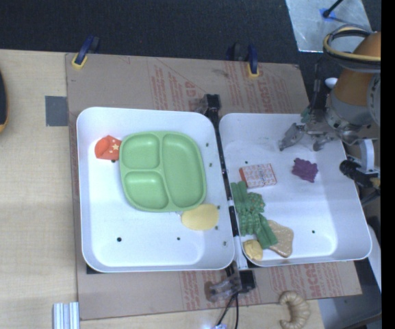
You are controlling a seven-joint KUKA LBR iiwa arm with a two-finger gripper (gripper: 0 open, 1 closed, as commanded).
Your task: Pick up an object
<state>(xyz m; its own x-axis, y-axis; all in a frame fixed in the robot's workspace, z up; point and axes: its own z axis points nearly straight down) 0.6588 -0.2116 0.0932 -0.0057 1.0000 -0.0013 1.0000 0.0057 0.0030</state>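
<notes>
Camera view: slanted look down on two bins.
Tool (307,137): fingers seen spread open, nothing gripped, far part of right bin (334,242).
Purple object (304,169): lying just near of tool (apart from it).

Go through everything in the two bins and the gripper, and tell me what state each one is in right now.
Two-finger gripper: fingers spread open, holding nothing, over right bin's far end.
Green three-compartment plastic plate: flat, upright, compartments bare, left bin.
Red star-marked piece: touching plate's left edge.
Pale yellow lump: beside plate's near corner.
Purple grape-like toy: loose, right bin.
Small patterned card: lying flat.
Green leafy toy: along the divider.
</notes>
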